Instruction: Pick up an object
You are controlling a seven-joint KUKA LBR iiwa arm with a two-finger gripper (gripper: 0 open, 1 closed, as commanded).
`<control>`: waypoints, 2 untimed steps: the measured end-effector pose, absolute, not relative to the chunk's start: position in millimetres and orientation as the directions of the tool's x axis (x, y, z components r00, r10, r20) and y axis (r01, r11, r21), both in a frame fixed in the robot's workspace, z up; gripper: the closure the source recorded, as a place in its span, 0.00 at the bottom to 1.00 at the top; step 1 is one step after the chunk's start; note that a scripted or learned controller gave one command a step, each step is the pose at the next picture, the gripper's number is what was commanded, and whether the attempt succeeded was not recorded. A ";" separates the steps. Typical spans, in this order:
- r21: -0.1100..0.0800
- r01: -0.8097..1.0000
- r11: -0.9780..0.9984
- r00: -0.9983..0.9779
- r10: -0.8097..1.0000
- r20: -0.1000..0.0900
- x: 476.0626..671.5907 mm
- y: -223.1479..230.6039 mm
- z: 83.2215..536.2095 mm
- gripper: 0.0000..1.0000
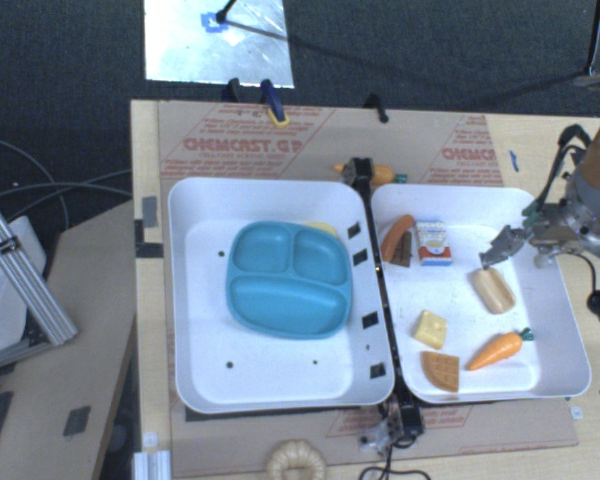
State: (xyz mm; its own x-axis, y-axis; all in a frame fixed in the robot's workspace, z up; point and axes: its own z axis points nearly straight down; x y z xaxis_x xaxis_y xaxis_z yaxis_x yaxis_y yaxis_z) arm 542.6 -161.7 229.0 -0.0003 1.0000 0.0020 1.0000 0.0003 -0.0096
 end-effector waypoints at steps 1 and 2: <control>0.001 1.000 0.003 -0.003 1.000 0.000 545.2 -161.4 234.9 0.00; -0.003 1.000 0.000 0.000 1.000 0.000 545.2 -171.0 178.8 0.00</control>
State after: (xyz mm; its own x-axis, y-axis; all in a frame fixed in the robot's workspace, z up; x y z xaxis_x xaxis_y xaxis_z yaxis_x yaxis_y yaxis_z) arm 545.2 -171.0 178.8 -0.0003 1.0000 0.0004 1.0000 0.0003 -0.0029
